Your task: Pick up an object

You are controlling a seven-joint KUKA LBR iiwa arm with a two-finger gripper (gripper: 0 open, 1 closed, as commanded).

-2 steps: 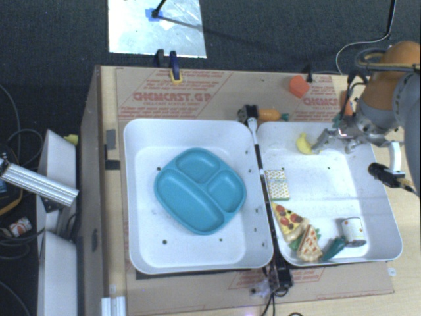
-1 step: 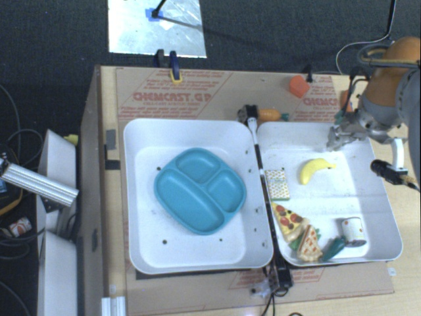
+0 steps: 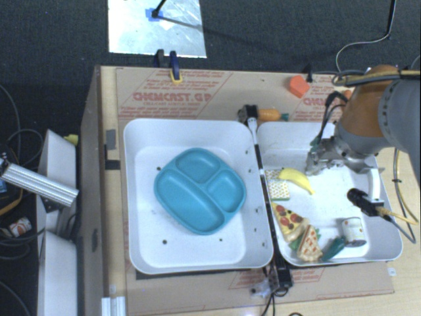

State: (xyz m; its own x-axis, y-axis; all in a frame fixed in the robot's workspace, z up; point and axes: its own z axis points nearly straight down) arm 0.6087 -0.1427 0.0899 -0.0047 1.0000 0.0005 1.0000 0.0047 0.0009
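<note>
My gripper [image 3: 318, 162] hangs low over the right bin [image 3: 392, 241], in its upper middle. A yellow banana [image 3: 297, 179] lies just to its lower left, close to it but apart. Beside the banana sits a pale waffle square [image 3: 278, 189]. Nearer the front lie a pizza slice [image 3: 289, 220], a sandwich wedge [image 3: 309, 243], a green piece [image 3: 333, 247] and a small white cup [image 3: 352, 228]. I see nothing held by the gripper.
The left bin [image 3: 141, 242] holds a blue divided plate [image 3: 199, 189]. An orange block [image 3: 298, 85] and a carrot-like toy [image 3: 270, 115] lie on the bench behind the bins. The divider between the bins runs just left of the waffle.
</note>
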